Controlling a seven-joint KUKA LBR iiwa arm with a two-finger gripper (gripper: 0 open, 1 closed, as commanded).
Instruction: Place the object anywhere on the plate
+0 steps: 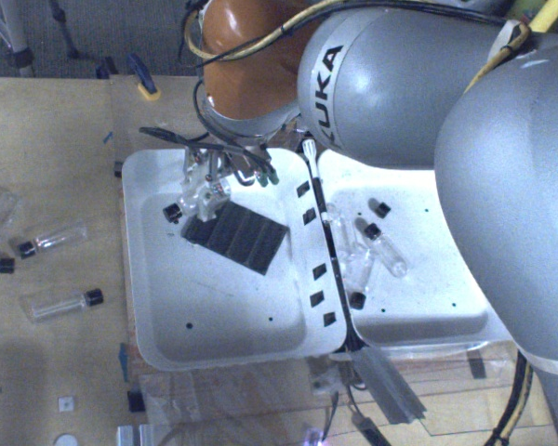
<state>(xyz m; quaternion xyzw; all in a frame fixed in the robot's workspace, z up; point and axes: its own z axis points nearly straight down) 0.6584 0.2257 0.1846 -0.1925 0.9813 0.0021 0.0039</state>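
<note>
A dark ribbed rectangular plate (240, 236) lies tilted in the left bin (214, 323). My gripper (205, 196) hangs over the plate's upper left corner, under the orange wrist band. A clear vial with a black cap (174, 212) shows right at the gripper's left side, its cap sticking out past the plate's edge. Its clear body merges with the gripper's pale parts, so I cannot make out whether it is held or lying on the bin floor.
The right bin (428, 314) holds several clear vials with black caps (379, 244). A black-marked divider (321, 249) separates the bins. More vials (65, 301) lie on the wooden bench at left. The grey arm covers the upper right.
</note>
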